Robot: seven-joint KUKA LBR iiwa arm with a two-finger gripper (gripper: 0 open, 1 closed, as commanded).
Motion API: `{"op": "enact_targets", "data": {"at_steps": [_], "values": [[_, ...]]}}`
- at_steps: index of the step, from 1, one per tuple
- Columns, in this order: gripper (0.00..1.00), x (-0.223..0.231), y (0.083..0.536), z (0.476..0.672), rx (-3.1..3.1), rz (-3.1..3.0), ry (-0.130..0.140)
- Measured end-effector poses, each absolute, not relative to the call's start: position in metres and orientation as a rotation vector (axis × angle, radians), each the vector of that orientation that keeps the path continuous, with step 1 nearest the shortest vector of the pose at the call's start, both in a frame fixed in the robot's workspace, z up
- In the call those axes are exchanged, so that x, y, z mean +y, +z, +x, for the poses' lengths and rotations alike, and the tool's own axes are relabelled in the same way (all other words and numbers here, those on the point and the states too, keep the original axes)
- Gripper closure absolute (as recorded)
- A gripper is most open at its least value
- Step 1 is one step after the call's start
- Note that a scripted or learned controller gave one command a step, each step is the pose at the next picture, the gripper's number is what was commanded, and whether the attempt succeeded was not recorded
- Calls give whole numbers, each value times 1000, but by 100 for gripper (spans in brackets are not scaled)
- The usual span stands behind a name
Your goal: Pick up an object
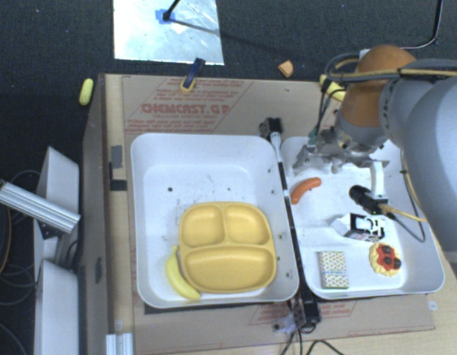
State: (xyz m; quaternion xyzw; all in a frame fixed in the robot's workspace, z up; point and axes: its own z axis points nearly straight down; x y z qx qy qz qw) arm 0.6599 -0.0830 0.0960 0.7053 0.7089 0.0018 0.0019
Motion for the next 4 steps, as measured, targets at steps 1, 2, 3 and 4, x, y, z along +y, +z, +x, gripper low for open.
{"op": "enact_targets", "data": {"at_steps": [1,2,3,4], "values": [[0,-85,84,628,2223,2219,1],[0,-87,85,657,2224,2215,3],[0,-84,85,654,2225,2216,2],[0,-88,85,637,2222,2219,1]]}}
